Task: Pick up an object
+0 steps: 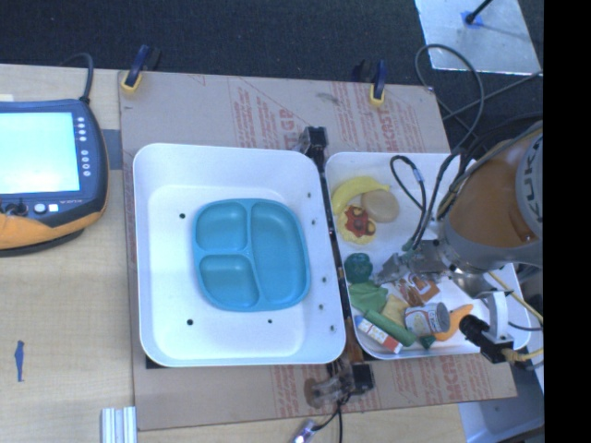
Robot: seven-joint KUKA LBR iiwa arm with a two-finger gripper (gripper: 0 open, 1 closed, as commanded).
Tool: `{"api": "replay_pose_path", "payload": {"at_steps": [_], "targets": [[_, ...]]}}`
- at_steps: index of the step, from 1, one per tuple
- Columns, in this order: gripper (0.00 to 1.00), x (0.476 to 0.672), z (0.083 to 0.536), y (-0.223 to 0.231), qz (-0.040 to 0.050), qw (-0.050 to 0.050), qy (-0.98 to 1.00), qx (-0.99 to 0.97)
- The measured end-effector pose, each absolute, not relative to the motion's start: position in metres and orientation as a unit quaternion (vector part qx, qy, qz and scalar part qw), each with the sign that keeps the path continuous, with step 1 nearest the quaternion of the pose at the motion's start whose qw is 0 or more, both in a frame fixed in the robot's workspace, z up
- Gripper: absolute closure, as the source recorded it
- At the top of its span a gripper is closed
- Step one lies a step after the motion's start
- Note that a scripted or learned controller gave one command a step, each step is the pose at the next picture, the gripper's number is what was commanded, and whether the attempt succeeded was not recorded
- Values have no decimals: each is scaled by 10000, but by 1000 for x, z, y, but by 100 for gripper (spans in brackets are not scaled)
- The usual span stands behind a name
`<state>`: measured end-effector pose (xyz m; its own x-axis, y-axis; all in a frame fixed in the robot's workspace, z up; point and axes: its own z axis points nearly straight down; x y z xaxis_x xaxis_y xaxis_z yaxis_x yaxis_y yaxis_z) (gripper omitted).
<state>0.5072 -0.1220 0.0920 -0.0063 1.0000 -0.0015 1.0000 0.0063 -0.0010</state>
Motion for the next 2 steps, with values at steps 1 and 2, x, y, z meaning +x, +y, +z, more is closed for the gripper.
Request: {"api": "replay_pose_path", "payload": {"at_steps": [1, 2], "targets": [[100, 508, 103, -123, -15, 14, 7108, 7034], [100, 531, 244, -62, -3, -6, 7089, 7053]]}}
